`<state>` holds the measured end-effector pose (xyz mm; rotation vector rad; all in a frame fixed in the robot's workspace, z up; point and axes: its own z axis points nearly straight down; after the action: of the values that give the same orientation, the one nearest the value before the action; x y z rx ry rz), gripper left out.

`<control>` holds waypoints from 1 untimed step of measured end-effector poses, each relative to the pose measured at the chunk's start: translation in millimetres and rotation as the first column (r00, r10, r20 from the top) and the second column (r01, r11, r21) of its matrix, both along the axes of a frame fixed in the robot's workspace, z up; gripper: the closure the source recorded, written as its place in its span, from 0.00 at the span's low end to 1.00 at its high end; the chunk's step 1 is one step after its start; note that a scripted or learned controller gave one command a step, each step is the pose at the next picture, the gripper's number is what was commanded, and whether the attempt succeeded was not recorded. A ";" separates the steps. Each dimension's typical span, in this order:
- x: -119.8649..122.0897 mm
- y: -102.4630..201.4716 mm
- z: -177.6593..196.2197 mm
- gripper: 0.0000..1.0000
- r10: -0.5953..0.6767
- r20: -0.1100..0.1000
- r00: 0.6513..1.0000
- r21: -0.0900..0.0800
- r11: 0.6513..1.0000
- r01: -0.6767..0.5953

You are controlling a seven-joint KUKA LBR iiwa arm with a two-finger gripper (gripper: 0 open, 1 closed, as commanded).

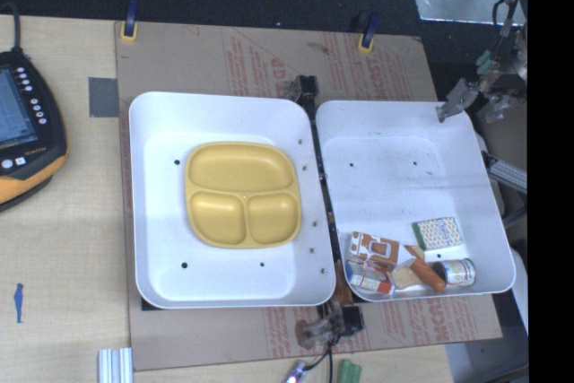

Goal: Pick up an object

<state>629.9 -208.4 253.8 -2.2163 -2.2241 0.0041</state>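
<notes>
A: What sits in the left bin (143,193)?

B: A yellow divided plate (242,193), three compartments, lying near the middle.

A: And the right bin (404,148)?

B: Its things crowd the lower edge: a patterned carton (372,248), a green-checked small box (438,233), a small can (457,272) on its side, with an orange stick (426,270) just beside it.

A: Anything at the frame's edges?

B: A control pendant (25,126) at far left. Part of the gripper (466,94) shows at upper right, just outside the right bin's corner.
</notes>
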 end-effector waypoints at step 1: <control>-43.3 57.0 -100.9 0.00 0.002 -0.003 1.000 0.001 1.000 -0.002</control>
<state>586.6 -151.3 152.9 -2.2120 -2.2247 0.0066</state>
